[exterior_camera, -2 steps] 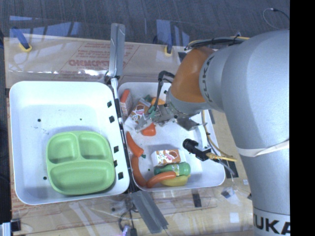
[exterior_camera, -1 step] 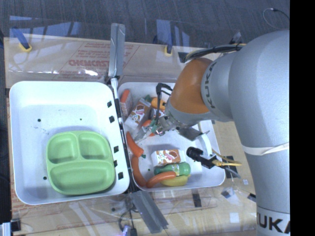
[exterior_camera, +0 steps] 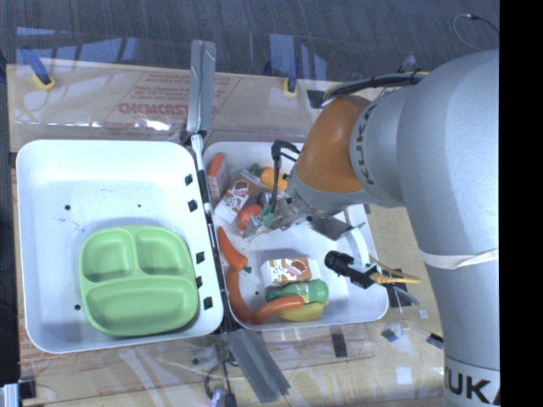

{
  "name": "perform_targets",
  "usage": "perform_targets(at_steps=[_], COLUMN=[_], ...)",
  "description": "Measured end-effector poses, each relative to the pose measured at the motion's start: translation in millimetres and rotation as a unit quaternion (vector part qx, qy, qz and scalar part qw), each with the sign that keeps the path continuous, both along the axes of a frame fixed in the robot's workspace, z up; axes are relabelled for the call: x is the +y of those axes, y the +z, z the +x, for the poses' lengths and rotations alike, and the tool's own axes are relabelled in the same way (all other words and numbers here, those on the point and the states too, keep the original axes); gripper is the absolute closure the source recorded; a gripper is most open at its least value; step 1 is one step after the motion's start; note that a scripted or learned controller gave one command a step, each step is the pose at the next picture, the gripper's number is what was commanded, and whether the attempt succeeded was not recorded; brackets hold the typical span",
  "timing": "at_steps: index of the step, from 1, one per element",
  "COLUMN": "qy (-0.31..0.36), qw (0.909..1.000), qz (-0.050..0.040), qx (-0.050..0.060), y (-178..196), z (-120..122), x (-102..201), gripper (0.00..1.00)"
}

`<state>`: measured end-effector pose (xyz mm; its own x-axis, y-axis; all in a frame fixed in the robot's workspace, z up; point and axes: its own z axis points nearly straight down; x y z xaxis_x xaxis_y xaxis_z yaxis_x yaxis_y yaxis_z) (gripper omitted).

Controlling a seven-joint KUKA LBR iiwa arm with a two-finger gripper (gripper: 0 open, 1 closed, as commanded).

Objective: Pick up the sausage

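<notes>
Step in hand: the approach, as I judge it; the gripper (exterior_camera: 270,217) is low in the right bin (exterior_camera: 373,308), not yet on the target.
Fingers: apart by the look of it, dark and thin, with a small orange-red piece (exterior_camera: 246,217) just beside their tips; nothing is seen between them.
Sausage: the sausage (exterior_camera: 231,248), a short orange-red rod, lies slantwise against the right bin's left wall, about midway along it.
Look-alikes: a longer curved orange piece (exterior_camera: 237,299) runs along the same wall toward the front-left corner, and an orange-red pepper shape (exterior_camera: 284,305) lies by the front edge; either could be taken by mistake.
Doing it well: come down with the fingers set across the rod's width, clear of the wall, and close at its middle so that it does not roll or pivot.
Materials: glossy, smooth plastic play food; a printed carton (exterior_camera: 287,270); a green piece (exterior_camera: 316,291) over a yellow one (exterior_camera: 304,314).
Left bin: the left bin (exterior_camera: 51,176) bears a matte green divided plate (exterior_camera: 136,280).
Arm: the arm (exterior_camera: 441,168) is smooth grey with an orange band (exterior_camera: 335,147).
</notes>
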<state>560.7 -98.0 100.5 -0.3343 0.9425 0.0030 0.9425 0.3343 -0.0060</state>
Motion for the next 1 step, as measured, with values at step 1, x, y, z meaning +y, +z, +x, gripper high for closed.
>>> perform_targets(at_steps=[1], qy=[0.106], qw=[0.9944], qz=[-0.0002], qx=[-0.003], y=[185.2], z=[35.2], x=[33.0], gripper=[1.00])
